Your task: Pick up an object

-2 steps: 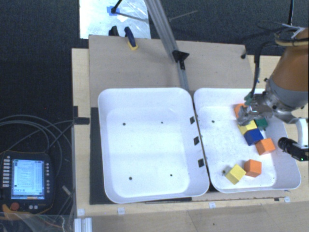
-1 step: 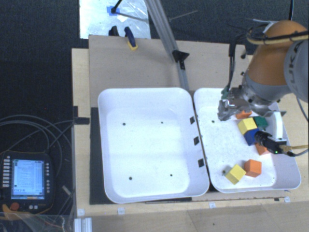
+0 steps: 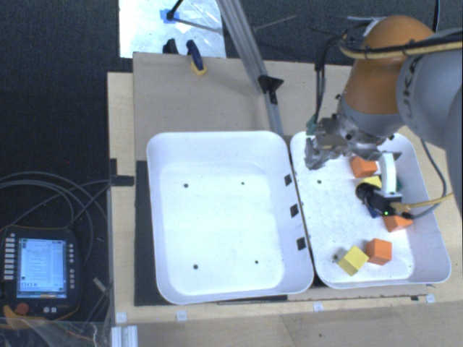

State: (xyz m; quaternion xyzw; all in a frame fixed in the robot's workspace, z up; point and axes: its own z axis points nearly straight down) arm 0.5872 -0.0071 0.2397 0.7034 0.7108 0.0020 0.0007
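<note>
Arm low, end effector (image 3: pixel 315 155) (downward)

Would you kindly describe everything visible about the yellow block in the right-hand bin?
The yellow block is a small, matte, cube-like piece, plain on every face that shows. It lies on the floor of the right bin, near the front edge, turned at an angle to the bin's sides. An orange block sits just to its right, close or touching. The gripper is well away from it.

both white bins (image 3: pixel 217 215) look like smooth, slightly glossy plastic on a matt brown board bench (image 3: pixel 210 92).
</note>
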